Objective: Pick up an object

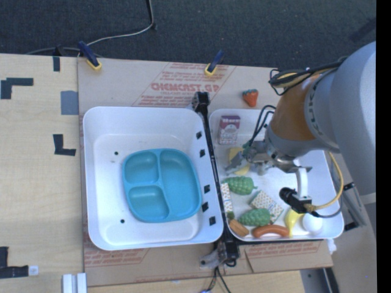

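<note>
1. The worktop (pixel 36 163) is pale wood with black tape marks on its left part. A brown cardboard sheet (pixel 153 84) with red printing lies over it, clipped at the far edge by two blue-and-yellow clamps (pixel 90 57). Beyond the far edge lies dark carpet crossed by a thin white cable (pixel 131 32).
2. Two shallow white bins sit side by side on the cardboard, touching along a black clipped seam. The left bin (pixel 101 133) is smooth plastic with rounded corners and holds a light blue tray (pixel 162 185) with three compartments.
3. The right bin (pixel 327 231) holds a jumble of small toy foods: a red-and-white carton (pixel 229 129) near the far edge, a knobbly green piece (pixel 240 185), a second green piece (pixel 255 216), a speckled cracker-like square (pixel 267 202), an orange sausage shape (pixel 270 231), a yellow piece (pixel 292 220) and a white egg shape (pixel 313 223).
4. A small red strawberry-like toy (pixel 250 96) lies on the cardboard beyond the right bin.
5. The grey arm with its orange band (pixel 292 112) hangs over the right bin. The end effector (pixel 250 157) is low among the objects beside a yellowish piece; whether its grip is open or closed I cannot tell, nor whether it has anything.
</note>
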Robot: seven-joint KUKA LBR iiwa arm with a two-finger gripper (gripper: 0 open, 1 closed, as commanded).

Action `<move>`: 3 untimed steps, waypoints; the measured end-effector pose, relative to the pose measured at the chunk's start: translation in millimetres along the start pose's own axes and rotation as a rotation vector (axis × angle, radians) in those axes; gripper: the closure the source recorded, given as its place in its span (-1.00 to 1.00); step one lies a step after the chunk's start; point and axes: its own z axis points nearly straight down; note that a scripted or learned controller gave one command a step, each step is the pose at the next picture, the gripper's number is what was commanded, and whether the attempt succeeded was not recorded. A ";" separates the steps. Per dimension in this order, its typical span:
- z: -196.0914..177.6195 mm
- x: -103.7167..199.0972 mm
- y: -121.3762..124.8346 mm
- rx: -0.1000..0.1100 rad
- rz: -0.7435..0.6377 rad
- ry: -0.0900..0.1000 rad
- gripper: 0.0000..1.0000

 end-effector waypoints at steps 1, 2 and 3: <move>-99.2 27.5 76.3 -0.001 -0.001 -0.001 -1.00; -97.7 55.2 37.6 0.004 0.000 0.000 -1.00; -98.0 39.6 23.0 0.003 0.001 -0.002 -1.00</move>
